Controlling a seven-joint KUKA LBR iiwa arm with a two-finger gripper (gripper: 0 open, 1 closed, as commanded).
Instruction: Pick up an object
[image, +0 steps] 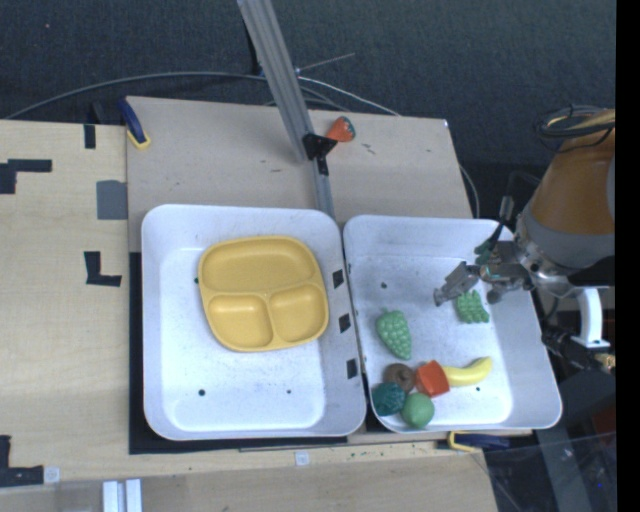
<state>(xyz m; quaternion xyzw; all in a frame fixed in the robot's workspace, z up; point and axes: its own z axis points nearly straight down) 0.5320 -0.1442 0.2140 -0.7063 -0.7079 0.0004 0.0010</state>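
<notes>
My gripper (470, 290) reaches into the right bin (520, 400) from the right, at the bin's upper right part. Its fingers stand open, one finger (448, 291) pointing left. A small light-green toy (473, 308) lies on the bin floor just below the fingertips, and nothing is lifted. Further left lies a green grape bunch (393, 333). Near the bin's front edge are a yellow banana (468, 372), an orange-red block (432, 379), a brown ring (400, 376), a teal toy (388, 399) and a green ball (418, 410).
A yellow divided plate (264, 292) sits in the left bin (170, 400). A grey metal rod (290, 90) with a clamp rises behind the bins. The arm's orange band (575, 190) hangs over the right bin's right rim.
</notes>
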